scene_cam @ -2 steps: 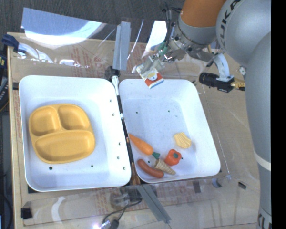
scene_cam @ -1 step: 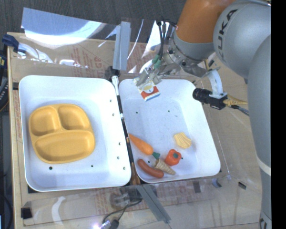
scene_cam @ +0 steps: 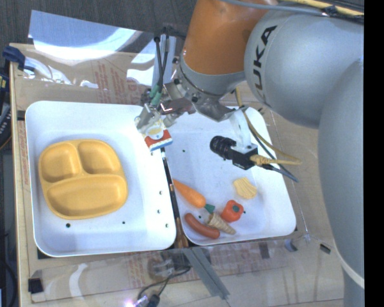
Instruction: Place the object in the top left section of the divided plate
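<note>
Divided plate (scene_cam: 83,178): yellow, rounded, three sections (two small toward frame top, one large below), lying flat in left bin, frame left-centre. Small object (scene_cam: 157,135): white, red and blue, at gripper tip over inner bin edges, frame upper centre; identity unclear

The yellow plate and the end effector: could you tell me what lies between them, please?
In the camera view, just bare white bin floor lies between the yellow plate and the end effector.
</note>
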{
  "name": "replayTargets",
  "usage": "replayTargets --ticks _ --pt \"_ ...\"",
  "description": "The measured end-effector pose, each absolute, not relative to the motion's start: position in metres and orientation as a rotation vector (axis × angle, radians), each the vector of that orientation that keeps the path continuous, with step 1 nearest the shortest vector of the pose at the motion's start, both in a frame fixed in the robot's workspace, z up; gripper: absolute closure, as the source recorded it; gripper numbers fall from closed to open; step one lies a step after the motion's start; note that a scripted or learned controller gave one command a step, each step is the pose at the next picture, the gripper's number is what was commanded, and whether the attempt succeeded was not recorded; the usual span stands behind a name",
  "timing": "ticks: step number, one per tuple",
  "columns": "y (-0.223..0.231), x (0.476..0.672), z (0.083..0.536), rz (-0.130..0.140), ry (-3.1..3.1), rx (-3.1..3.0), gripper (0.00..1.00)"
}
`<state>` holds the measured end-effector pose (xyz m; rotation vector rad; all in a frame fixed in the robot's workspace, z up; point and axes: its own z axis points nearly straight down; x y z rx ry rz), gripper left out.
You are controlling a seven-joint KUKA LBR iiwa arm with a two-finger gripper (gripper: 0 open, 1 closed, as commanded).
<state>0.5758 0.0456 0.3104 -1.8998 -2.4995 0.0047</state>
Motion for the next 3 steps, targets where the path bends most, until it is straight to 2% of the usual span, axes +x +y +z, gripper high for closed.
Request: replayTargets --ticks 1,2,3 --pt "0.131 0.571 0.285 0.009 -2.496 -1.902 1.0" --pt "0.183 0.593 0.241 0.01 -2.51 -1.883 1.0" --pt "0.183 0.594 0.241 0.009 -2.511 -1.884 0.0"
